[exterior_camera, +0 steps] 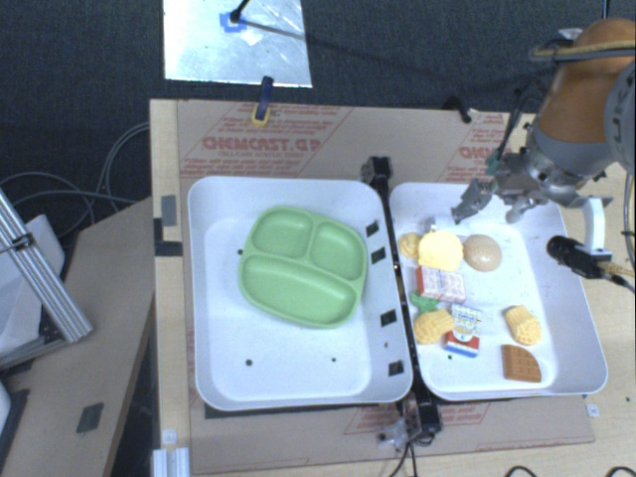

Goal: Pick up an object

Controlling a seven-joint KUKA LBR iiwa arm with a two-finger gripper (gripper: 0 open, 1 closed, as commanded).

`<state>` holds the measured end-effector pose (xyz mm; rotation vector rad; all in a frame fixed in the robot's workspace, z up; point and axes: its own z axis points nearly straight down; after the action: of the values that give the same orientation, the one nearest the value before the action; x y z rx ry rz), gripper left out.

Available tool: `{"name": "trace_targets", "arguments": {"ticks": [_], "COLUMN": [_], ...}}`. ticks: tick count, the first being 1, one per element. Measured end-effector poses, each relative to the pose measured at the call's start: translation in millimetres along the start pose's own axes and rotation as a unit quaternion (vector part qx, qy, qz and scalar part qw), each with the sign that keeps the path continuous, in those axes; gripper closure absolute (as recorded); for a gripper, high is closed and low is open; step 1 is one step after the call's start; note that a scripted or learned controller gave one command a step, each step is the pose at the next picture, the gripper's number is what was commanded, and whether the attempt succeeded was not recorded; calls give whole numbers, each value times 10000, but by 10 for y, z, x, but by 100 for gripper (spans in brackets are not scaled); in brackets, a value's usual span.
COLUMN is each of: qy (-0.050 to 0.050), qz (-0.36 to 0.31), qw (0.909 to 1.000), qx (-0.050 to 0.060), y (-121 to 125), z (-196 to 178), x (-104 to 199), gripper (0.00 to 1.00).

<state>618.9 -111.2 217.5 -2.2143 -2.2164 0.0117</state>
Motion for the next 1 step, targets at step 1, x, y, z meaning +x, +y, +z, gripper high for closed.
{"name": "trace_targets", "arguments": {"ticks": [1], "qy": [-6], "qz": [-10], "qw": [10000], "qx": [-64], "y": [24], "z": [-81], "x": [3], "gripper": [0]}}
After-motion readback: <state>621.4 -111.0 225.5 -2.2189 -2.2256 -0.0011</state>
